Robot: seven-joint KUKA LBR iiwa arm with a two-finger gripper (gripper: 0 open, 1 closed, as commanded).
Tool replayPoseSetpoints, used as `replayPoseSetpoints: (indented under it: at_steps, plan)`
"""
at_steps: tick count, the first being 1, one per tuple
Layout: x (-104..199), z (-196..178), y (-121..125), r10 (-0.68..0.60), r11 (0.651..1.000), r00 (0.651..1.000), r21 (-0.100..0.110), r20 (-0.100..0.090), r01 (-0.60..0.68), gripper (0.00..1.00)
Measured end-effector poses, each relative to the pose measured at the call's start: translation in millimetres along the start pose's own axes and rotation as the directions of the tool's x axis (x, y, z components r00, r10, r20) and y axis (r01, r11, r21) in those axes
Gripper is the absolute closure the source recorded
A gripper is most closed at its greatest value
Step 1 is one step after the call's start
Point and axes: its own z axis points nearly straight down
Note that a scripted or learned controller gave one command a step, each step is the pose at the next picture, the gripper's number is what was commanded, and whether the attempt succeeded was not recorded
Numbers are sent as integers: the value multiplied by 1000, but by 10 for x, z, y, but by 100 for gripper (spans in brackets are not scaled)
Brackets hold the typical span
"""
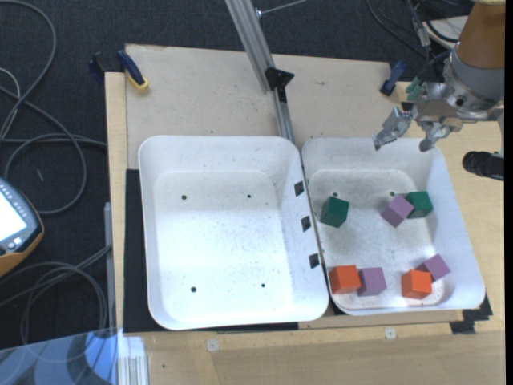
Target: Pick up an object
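A grey arm with an orange band point(483, 22) reaches in from the right and hangs its pincer point(410, 135) above the far rim of the right bin point(461, 239), its two fingers spread apart with nothing between them. Below it, seven small blocks lie scattered in that bin. A dark green cube point(335, 212) sits alone toward the bin's left side. Near the right wall, a purple block point(397, 211) touches a second green block point(419, 204). Along the near edge an orange cube point(345, 279) sits just beside a purple cube point(372, 281), and farther right another orange cube point(416, 283) touches a purple block point(436, 266) by the corner. None of the blocks is in contact with the pincer (all rest on the bin floor, well below and nearer the camera than the fingers). The left bin point(160, 175), its white floor speckled with dark marks, stands flush against the right one. Both rest on a pale wooden bench point(208, 87), where a slanting metal rail point(252, 30) crosses the far side and a blue-and-yellow clamp point(132, 69) grips the far left corner. Black cables point(48, 135) trail over the dark carpet at left.
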Motion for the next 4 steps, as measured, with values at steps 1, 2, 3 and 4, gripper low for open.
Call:
replayPoseSetpoints:
  at_steps: [1, 2, 3, 4]
  plan:
    - [-660, -2196, -905, 3, 1000, 1000, -12, 6, -3, 0]
    - [-276, -2147, -924, -4, 1000, 1000, -1, 0, 4, 0]
    - [115, -2109, -912, -4, 1000, 1000, 0, 0, 4, 0]
    - [454, -2617, -670, -5, 1000, 1000, -9, 2, 5, 0]
